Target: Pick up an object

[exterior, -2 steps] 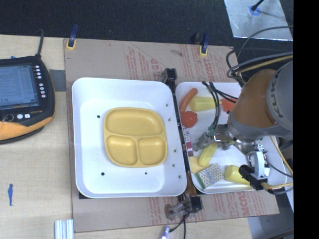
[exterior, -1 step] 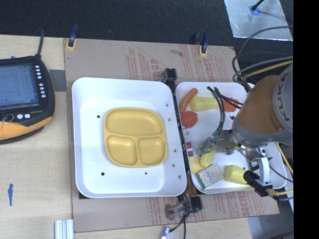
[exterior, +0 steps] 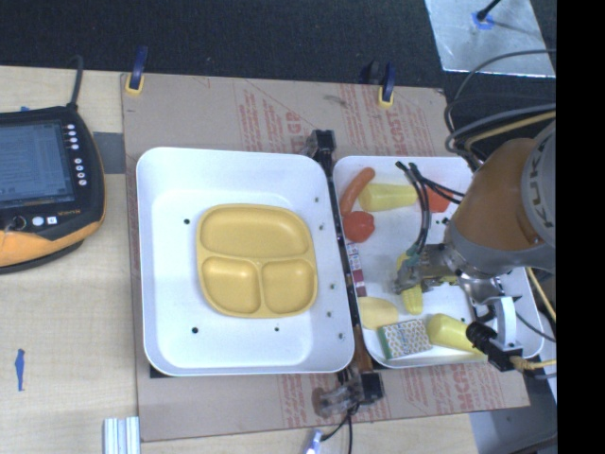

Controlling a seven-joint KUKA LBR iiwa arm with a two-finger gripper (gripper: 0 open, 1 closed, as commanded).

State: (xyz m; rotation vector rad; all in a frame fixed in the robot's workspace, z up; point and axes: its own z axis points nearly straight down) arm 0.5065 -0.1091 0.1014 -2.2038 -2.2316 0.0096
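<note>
Bins sit side by side on the bench: the left bin (exterior: 161,253) holds a yellow divided tray (exterior: 256,258), the right bin (exterior: 378,170) the loose toys. The gripper (exterior: 413,274) is low in the right bin, near a small yellow piece (exterior: 412,300); whether it grips anything I cannot tell. Around it lie an orange carrot (exterior: 355,188), a red tomato-like piece (exterior: 358,225), a pale yellow block (exterior: 389,196), a grater-like toy (exterior: 403,338) and a yellow bottle (exterior: 448,332).

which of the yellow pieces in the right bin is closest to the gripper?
The small yellow piece right under the gripper, mid-bin. The yellow pieces at the far edge, near-left and near edge all lie farther off.
</note>
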